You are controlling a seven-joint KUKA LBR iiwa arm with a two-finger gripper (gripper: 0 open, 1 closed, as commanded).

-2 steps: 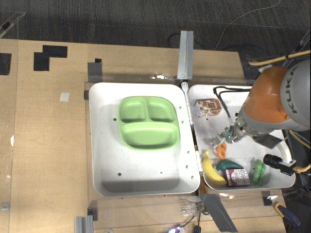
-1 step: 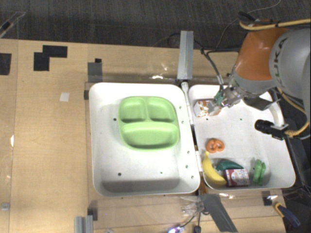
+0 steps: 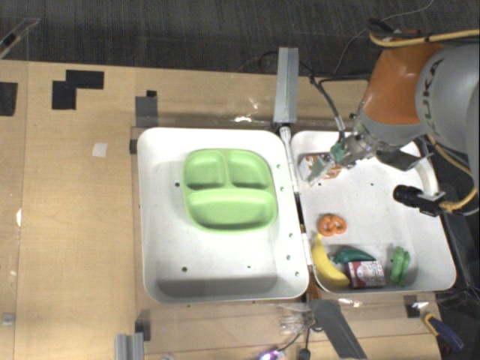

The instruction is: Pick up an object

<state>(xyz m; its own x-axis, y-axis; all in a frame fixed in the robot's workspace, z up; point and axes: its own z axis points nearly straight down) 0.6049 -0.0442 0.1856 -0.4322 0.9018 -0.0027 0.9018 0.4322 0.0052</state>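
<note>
Bench seen from above, two white bins side by side. Left bin (image 3: 161, 223) carries a green divided plate (image 3: 227, 187), lying flat near its middle. Right bin (image 3: 435, 265) has the loose stuff: orange pretzel-shaped thing (image 3: 331, 224) at approx centre-left, banana (image 3: 327, 262) at 7 o'clock along the left wall, dark can (image 3: 361, 270) lying on its side just beside the banana at 6 o'clock, green piece (image 3: 400, 265) beside the can at 5 o'clock.

My arm (image 3: 420, 88) comes in from 3 o'clock, w/ my pincer (image 3: 335, 159) down at approx 11 o'clock of the right bin, near the divider. Something small and mixed-colour (image 3: 318, 165) sits right at the tips, touching or nearly so; too blurred to name. Spread or pressed together? I can't tell from this angle, and can't say I'm pinching anything.

Step in hand, I judge: the reach/grasp stage at that corner item. Next move needs tips either side of it, a firm squeeze, then a straight lift clear of the wall.
</note>
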